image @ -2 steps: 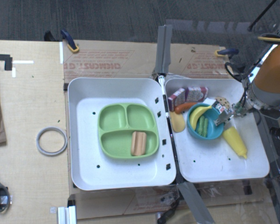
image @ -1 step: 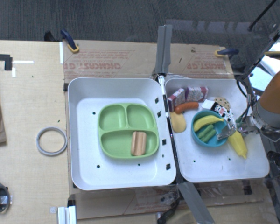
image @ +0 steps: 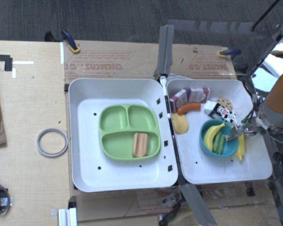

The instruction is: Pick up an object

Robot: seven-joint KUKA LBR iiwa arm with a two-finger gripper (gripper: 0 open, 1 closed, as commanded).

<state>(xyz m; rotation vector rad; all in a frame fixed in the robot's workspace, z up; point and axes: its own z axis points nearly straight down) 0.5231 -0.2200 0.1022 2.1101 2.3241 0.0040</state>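
— Crowding the right white bin [image: 193, 166] were a small purple box [image: 198, 94], an orange carrot [image: 188, 108] and a yellow pear [image: 180, 124]. Where was the pincer?

— The metal pincer [image: 234, 134] hung over the round blue bowl [image: 205, 142], touching its yellow banana [image: 211, 133]. Open or shut? I couldn't tell.

— And the left white bin [image: 82, 140]?

— It held a green divided plate [image: 114, 121] with a tan hot dog bun [image: 140, 144].

Bright, even overhead light, soft faint shadows, mild glare on the white bins [image: 80, 140], slightly soft focus throughout.
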